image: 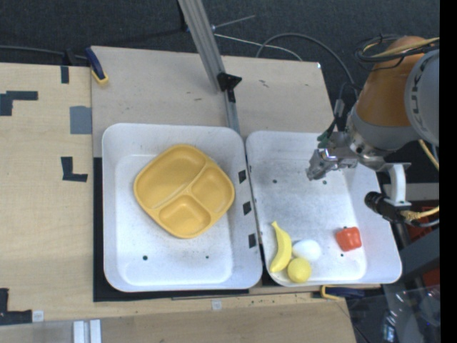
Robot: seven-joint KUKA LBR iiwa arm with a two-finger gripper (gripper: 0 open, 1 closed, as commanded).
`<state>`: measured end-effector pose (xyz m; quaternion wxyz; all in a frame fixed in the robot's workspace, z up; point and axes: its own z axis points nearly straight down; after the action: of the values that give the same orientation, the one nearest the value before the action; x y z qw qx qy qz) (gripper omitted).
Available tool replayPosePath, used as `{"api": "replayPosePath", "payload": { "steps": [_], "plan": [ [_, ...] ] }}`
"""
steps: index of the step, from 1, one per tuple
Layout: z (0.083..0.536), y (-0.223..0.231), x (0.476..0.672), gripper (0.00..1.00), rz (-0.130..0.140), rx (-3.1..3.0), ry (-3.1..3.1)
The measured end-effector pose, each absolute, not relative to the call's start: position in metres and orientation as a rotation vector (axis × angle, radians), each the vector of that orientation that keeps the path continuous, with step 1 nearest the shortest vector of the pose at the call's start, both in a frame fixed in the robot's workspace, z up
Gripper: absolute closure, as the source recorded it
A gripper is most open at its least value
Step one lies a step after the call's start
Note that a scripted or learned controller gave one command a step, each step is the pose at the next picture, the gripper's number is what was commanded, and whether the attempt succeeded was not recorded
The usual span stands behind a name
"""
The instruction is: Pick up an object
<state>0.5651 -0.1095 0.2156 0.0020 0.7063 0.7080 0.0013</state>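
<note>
Four small things lie along the near edge of the right bin (325,199): a banana (281,246), a white ball (308,249), a yellow ball (299,269) and a red block (348,239). The gripper (319,166) hangs over the bin's far half, well apart from them, so I judge this is the approach step; how its jaws stand I cannot tell. Next it must come toward the near edge and go down over one thing.

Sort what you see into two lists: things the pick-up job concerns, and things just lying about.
Job:
end effector
banana
white ball
lemon
red block
yellow tray

Lying about:
left bin
right bin
clamp
metal pole
</note>
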Motion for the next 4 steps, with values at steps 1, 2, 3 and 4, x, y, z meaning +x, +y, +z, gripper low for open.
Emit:
{"api": "replayPosePath", "payload": {
  "steps": [1,2,3,4],
  "plan": [
    [0.253,-0.109,0.566,1.00,0.002,2.217,2.222],
    [0.252,-0.046,0.565,1.00,0.001,2.214,2.231],
    [0.237,0.006,0.563,1.00,-0.002,2.216,2.231],
    [0.231,0.057,0.575,1.00,-0.001,2.215,2.230]
  ]
}}
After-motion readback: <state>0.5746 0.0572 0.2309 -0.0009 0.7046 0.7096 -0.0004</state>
